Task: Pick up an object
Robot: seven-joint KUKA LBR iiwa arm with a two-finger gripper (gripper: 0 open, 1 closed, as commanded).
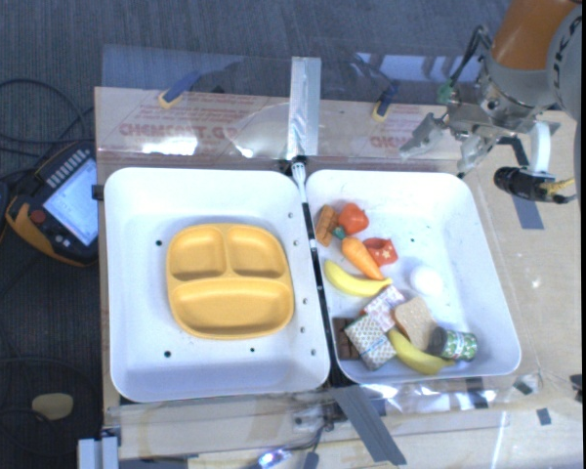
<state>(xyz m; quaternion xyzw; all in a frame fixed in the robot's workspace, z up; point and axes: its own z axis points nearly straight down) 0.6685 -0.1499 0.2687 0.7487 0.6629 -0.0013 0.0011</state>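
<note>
Toy food heaped in the right bin (488, 262)

A smooth curved banana (352, 279) is laid pointing lower-right — the tool (469, 145) (grip state cannot be told) is held above the far rim.

Single fixed overhead view of my bench, looking down at a slant.

I see the scene from above and slightly in front, far enough back to take in both bins whole: the left bin (127, 291) and the right bin (488, 262) sit side by side mid-frame, the bench's far edge runs along the top, dark floor surrounds it, and the arm (532, 27) enters at upper right.
</note>
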